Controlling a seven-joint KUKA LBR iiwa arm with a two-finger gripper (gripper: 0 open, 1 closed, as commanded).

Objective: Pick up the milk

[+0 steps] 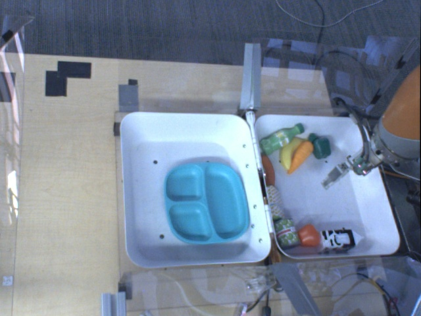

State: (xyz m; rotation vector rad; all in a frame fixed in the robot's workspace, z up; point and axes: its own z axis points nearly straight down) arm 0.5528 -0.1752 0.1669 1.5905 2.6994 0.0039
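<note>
Milk (339,239): a small black-and-white carton lying on its side at the near edge of the right bin (388,232), just beside a red tomato-like item (309,236). The gripper (334,176) hangs over the bin's middle, well apart from the carton, its fingers slightly spread and pinching nothing. A green bottle (281,138), banana (287,153) and carrot (300,155) cluster at the far side; the left bin (141,176) holds a blue divided tray (206,201).

blue divided tray (207,201) in left bin (141,176); green bottle (279,137), banana (289,151), carrot (300,155) clustered in right bin (368,203)
</note>
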